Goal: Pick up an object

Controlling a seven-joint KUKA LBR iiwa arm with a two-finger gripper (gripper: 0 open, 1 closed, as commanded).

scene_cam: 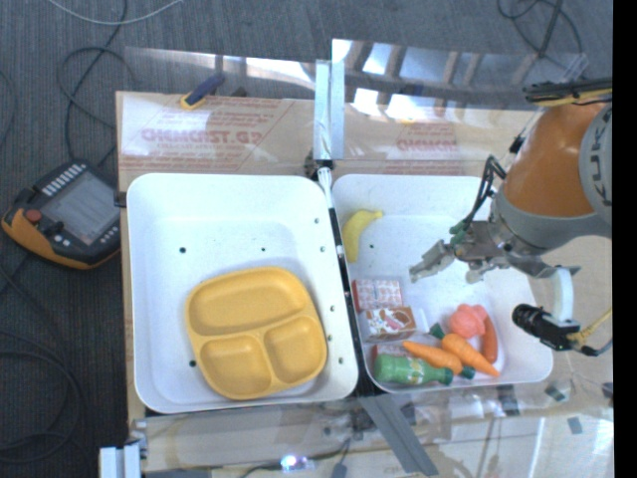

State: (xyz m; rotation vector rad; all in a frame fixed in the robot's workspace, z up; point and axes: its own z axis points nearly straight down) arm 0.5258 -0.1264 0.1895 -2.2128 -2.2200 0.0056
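The right bin (398,189) holds a yellow banana (358,229) at its far left, two red-and-white snack packets (382,296) near the middle divider, a green bottle (410,369) lying at the front, two orange carrots (440,354), a pink-red toy (468,319) and a red chili (490,339). My gripper (450,266) hangs over the bare middle of this bin, to the right of the packets and above the pink toy. Its fingers are spread open with nothing between them.
A yellow divided plate (257,329) lies in the left bin (159,217). A pendant controller (65,212) sits on the floor at the left. A metal divider (325,118) rises behind the bins. The orange wrist (557,162) looms over the right bin's far right.
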